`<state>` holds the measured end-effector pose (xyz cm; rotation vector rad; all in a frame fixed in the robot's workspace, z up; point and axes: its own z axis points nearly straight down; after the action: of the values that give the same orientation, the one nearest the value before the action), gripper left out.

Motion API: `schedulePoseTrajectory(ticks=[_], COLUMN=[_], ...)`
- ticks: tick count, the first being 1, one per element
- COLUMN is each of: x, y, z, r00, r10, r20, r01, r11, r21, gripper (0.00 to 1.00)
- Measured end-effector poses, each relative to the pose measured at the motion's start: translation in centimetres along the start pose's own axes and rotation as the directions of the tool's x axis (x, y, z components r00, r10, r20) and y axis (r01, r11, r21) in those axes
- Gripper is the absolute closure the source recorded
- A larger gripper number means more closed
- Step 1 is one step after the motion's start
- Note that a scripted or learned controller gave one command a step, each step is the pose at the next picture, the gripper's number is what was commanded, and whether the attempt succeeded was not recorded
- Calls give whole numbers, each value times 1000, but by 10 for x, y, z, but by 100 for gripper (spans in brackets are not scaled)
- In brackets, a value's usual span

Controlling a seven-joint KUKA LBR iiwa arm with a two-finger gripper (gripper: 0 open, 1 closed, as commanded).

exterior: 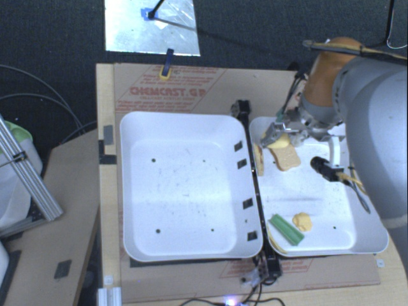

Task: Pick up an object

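My gripper (275,135) hangs low over the far left corner of the right bin (331,234). Right beneath it lie a yellow piece (279,143) and a tan bread-like slice (286,158), the slice reaching toward the bin's middle. The gripper looks to be touching or just above the yellow piece, and I cannot tell which. Near the front of the same bin a green block (286,229) lies beside a small yellow lump (302,221). A thin tan piece (259,160) rests against the bin's left wall.
The left bin (185,123) sits beside the right one, with a black divider strip (250,171) between them. The grey arm (376,126) covers the right bin's far right side. Both bins rest on a cardboard sheet (172,89).
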<state>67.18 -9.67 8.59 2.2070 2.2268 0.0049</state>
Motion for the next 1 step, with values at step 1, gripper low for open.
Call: schedulePoseTrajectory(ticks=[1], x=[15], y=[-88], z=[1], r00=[1000], r10=[10], r20=[-4], r01=[-9], r11=[1000], r21=[13], gripper=[0])
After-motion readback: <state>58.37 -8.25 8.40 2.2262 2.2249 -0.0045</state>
